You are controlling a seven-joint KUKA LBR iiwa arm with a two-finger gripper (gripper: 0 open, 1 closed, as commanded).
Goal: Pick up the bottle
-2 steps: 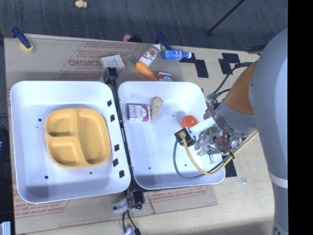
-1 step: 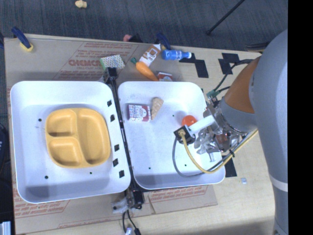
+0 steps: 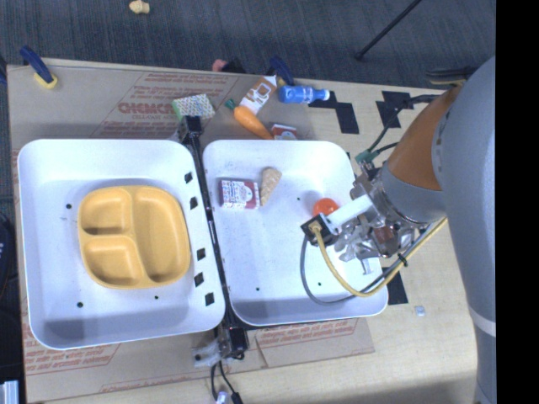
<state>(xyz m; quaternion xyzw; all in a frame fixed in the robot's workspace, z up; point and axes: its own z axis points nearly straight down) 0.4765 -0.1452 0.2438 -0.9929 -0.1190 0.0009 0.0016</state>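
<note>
A small blue bottle point(image 3: 301, 95) lies on its side on the bench behind the right bin point(image 3: 278, 301), outside the bin. Beside it, to the left, lies a white bottle with an orange label point(image 3: 258, 96). My gripper point(image 3: 355, 247) hangs low over the right side of the right bin, well in front of both bottles, with a yellow cable looping under it. A small orange-red thing point(image 3: 326, 205) sits just behind the gripper, partly hidden by it. Nothing shows in the gripper's grasp.
In the right bin lie a red and white carton point(image 3: 237, 193) and a tan cone point(image 3: 269, 181). A yellow divided plate point(image 3: 133, 234) sits in the left bin point(image 3: 42, 310). A carrot point(image 3: 252, 122), a green sponge point(image 3: 194, 105) and a small red box point(image 3: 285, 130) lie behind the bins.
</note>
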